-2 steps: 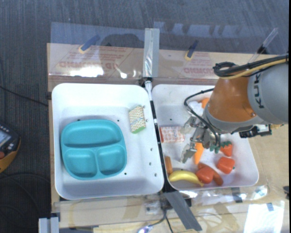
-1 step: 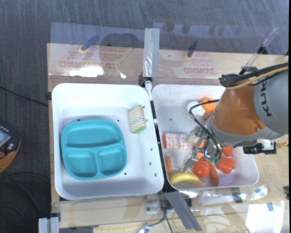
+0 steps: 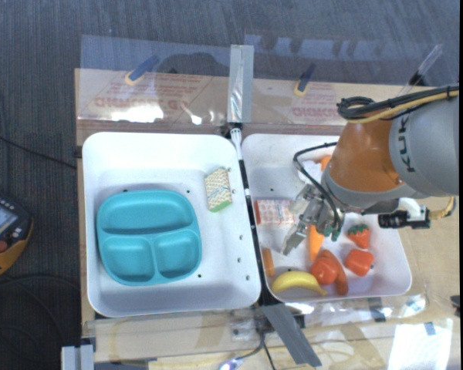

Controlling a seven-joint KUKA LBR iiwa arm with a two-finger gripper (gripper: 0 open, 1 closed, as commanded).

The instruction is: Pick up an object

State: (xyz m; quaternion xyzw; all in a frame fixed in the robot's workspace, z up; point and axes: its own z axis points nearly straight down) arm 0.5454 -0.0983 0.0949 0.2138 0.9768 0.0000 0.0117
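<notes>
My gripper [image 3: 310,234] hangs low in the right bin [image 3: 278,156], left of its middle. Its fingers [image 3: 292,241] are spread, open, on either side of an orange carrot [image 3: 315,243] that lies between them. Just below the carrot lies a red pepper [image 3: 326,268], and a yellow banana [image 3: 295,283] rests at the bin's near edge. A strawberry [image 3: 359,236] and another red fruit [image 3: 359,262] lie to the right of the gripper. A pink and white packet [image 3: 275,211] is to its left.
The left bin [image 3: 139,149] holds a teal divided plate [image 3: 148,233] and a small speckled sponge-like block [image 3: 217,189] near its right wall. A thin orange stick [image 3: 268,262] lies along the right bin's left wall. The arm's orange band [image 3: 366,156] looms over the right bin's back.
</notes>
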